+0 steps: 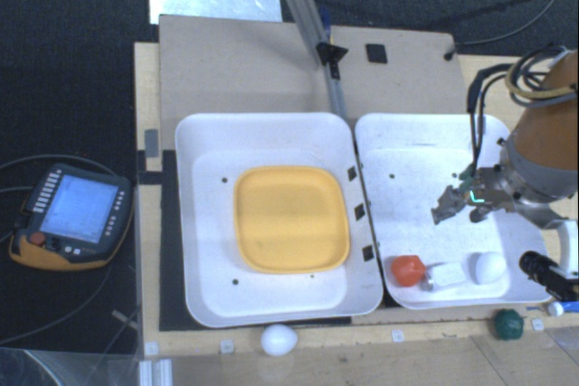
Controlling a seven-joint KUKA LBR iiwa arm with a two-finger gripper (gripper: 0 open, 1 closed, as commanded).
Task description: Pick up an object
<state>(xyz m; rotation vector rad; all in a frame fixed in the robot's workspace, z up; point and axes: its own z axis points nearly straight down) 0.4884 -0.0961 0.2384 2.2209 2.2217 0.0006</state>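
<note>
At the near edge of the bench [425, 348], outside the bins, a white egg-shaped object [279, 340] lay at 6 o'clock from the left bin [204, 194], and a dark green ball [508, 324] lay at 5 o'clock from the right bin [407, 149].

In the right bin, three items lay in a row along the near wall: a red object [407, 269], a small white cylinder [443, 277] touching it at 3 o'clock, and a white rounded object [488, 267] just beside that. The cylinder's long axis ran roughly 9 to 3 o'clock.

The left bin held a yellow square plate [291, 218] lying flat near its centre.

Over the right bin, the gripper [450, 205] hung at 12 o'clock from the row, apart from all three items. Nothing sat between its fingers; whether they stood spread or together could not be told.

Beyond the bench, at 9 o'clock, a teach pendant [71, 214] rested on the dark floor.
</note>
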